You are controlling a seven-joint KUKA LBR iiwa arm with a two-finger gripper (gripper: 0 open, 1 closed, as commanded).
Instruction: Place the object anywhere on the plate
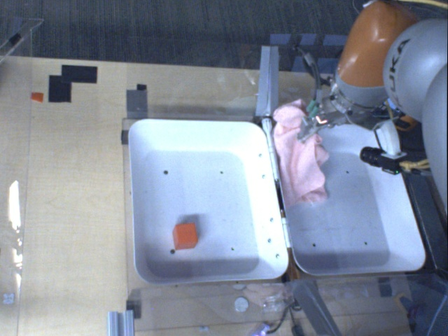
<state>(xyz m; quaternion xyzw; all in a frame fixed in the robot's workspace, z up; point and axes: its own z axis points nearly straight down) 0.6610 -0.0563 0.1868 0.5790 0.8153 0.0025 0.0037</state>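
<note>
Arm (392, 54) w/ orange band comes in from the right, wrist over the top left corner of the right bin (364, 222). Gripper (313, 126) sits at the upper edge of a pink cloth (301, 159); jaws look clamped on a fold of the cloth, fabric bunched up between them & hanging down from there. Cloth drapes along the right bin's left wall, upper part raised, lower end resting on the bin floor approx. halfway down. Top left bit of cloth lies over the divider between the 2 bins.

Left bin (203, 145) holds a small orange block (185, 236), near its lower left corner, well apart from the cloth & gripper. Can't make out a plate as such.

Worktop (70, 208) is light wood, left of the bins. Black L-shaped marker (68, 81) near its top left, tiny orange square (37, 97) just beside it.
</note>
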